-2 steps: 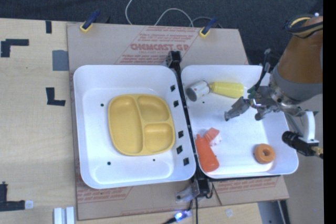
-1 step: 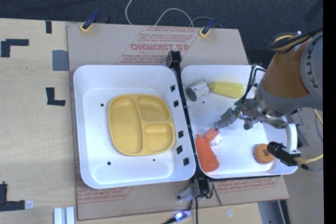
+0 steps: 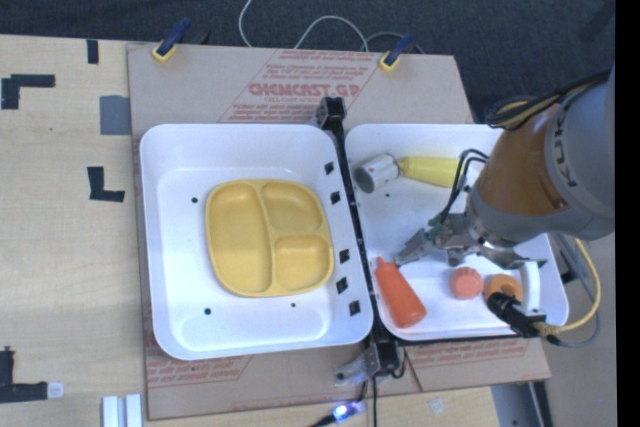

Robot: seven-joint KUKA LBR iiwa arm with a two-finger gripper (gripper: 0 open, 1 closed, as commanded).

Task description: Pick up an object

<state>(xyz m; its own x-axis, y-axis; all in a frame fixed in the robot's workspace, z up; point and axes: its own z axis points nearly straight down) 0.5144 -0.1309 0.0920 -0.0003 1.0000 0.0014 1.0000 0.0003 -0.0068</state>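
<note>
In the right bin (image 3: pixel 420 140) my gripper (image 3: pixel 422 243) hangs low over the bare floor, near the middle. Its fingers (image 3: pixel 405 256) point left and stand open with nothing between them. An orange bottle-shaped object (image 3: pixel 399 293) lies just below the fingertips, by the bin's front left corner. A small salmon-coloured ball (image 3: pixel 465 283) rests to the right of it, under the wrist. Along the back of the bin lies a yellow tool with a grey round head (image 3: pixel 400 170).
The left bin (image 3: pixel 165 215) holds a yellow divided plate (image 3: pixel 269 237). A black divider (image 3: pixel 345 215) runs between the bins. A small orange object (image 3: pixel 503 288) sits beside the ball, partly behind the black gripper mount. The arm covers the right bin's right side.
</note>
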